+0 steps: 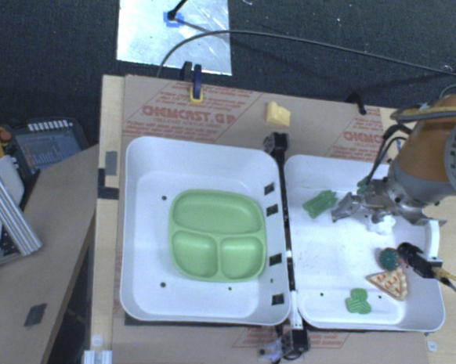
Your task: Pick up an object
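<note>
- Arm comes in from the right over the right bin point(313, 302); gripper point(350, 208) sits low near the bin's far-middle area, metal fingers pointing toward the divider between the bins.
- Finger spread: cannot tell, the tips blur into one grey shape against the white floor.
- Nothing visibly between the fingers, so no grasp claimed.
- Nearest candidate: green leaf-like piece point(319, 202), just beside the fingertips on the divider side, far half of the right bin. May be touching; too close to call.
- Other objects in the right bin: small white piece point(382, 223) under the wrist, dark teal round item point(389, 258) toward the right edge, pizza-slice toy point(389, 283) near the right edge, green broccoli-like piece point(358, 302) near the front edge.
- Left bin point(143, 210) carries a green divided tray point(214, 235) at its centre, well apart from the gripper.
- Yellow block point(278, 113) lies on the board beyond the bins' far edge.
- Risks, as judgement: green piece looks flat and thin, so the fingers may slide over it or push it toward the divider instead of closing round it.
- White piece under the wrist could get knocked or pinched by mistake.
- Cables near the wrist hang close to the teal item and could drag it.
</note>
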Controlling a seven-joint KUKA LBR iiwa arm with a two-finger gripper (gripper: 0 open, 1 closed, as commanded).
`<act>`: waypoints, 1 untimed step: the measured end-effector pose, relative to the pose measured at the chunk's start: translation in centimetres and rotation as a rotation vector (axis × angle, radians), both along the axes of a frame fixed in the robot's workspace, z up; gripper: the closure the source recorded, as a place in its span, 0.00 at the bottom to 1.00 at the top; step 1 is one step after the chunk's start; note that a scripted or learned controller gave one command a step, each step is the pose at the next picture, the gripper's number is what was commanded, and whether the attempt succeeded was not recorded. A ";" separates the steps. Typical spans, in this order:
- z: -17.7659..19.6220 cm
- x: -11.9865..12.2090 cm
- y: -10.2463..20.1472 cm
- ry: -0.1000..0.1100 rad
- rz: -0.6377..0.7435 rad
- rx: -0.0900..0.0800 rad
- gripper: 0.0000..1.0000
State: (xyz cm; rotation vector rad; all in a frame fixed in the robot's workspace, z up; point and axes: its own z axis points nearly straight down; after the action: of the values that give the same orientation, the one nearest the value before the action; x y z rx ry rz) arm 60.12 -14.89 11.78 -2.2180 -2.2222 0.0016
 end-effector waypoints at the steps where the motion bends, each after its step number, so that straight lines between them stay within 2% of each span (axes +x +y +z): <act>1: 1.4 0.2 -0.1 -0.006 0.000 -0.002 1.00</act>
State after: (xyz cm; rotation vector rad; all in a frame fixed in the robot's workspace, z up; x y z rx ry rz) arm 60.28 -14.97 13.21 -2.2224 -2.2257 -0.0036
